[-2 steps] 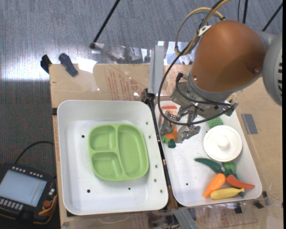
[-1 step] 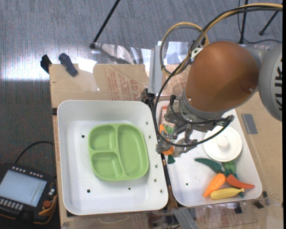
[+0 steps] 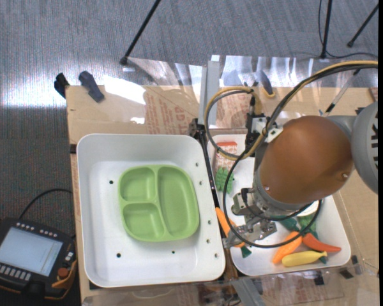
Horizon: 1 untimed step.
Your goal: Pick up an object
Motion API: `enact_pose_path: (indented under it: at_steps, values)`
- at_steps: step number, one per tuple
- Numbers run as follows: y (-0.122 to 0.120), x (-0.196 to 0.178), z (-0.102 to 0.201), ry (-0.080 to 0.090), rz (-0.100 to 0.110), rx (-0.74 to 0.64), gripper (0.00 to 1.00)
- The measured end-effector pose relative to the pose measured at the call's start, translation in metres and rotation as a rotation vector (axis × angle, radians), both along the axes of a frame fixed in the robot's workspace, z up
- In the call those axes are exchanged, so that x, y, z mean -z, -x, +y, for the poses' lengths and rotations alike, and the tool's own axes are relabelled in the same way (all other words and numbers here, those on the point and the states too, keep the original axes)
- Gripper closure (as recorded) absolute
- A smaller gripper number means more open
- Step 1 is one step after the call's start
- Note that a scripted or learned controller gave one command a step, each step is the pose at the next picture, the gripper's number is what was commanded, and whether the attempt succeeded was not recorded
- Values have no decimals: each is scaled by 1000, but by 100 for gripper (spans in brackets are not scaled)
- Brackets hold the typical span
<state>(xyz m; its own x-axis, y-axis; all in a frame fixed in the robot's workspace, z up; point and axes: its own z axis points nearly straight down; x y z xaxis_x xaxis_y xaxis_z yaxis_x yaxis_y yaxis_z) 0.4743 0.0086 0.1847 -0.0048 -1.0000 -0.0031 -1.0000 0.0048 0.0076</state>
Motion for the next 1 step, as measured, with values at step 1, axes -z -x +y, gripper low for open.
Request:
enact_pose_path:
  at_steps: [1]
  values:
    - [-1, -38, 37, -2, -6, -244, 100]
